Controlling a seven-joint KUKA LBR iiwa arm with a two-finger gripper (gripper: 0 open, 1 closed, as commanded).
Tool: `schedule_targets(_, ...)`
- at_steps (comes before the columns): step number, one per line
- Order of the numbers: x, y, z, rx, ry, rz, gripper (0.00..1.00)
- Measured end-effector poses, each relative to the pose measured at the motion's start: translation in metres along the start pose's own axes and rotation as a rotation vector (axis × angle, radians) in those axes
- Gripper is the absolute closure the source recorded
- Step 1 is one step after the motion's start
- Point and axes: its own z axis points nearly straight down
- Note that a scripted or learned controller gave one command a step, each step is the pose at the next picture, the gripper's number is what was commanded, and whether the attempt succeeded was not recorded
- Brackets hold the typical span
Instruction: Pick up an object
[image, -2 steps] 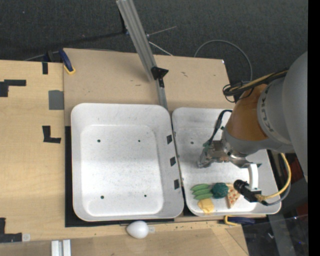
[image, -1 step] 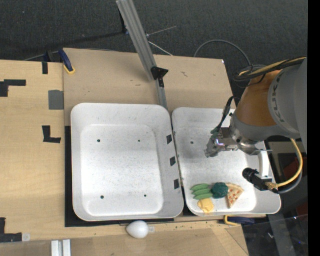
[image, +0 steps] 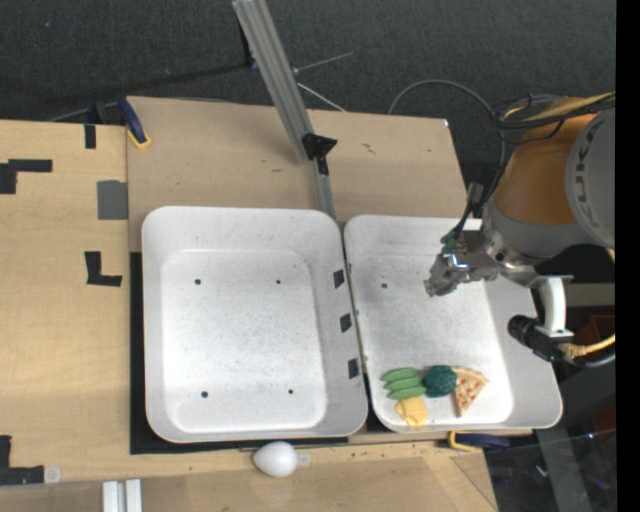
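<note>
A white egg-shaped object (image: 276, 459) is seen on the bench, just outside the near rim of the left bin (image: 160, 330). Directly right of that bin, touching it, the right bin (image: 520, 400) is placed. In its near corner four small items are clustered: a green pod-like piece (image: 403, 380), a yellow piece (image: 412, 410), a dark teal lump (image: 438, 379) and an orange pizza-slice shape (image: 467, 389). The gripper (image: 440, 283) is held above the right bin's middle, well apart from the cluster; whether it is released or clenched cannot be told.
</note>
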Motion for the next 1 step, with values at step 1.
schedule_targets(1,0.0002,0.0012,-0.0458,0.001,0.0,0.0,1.0)
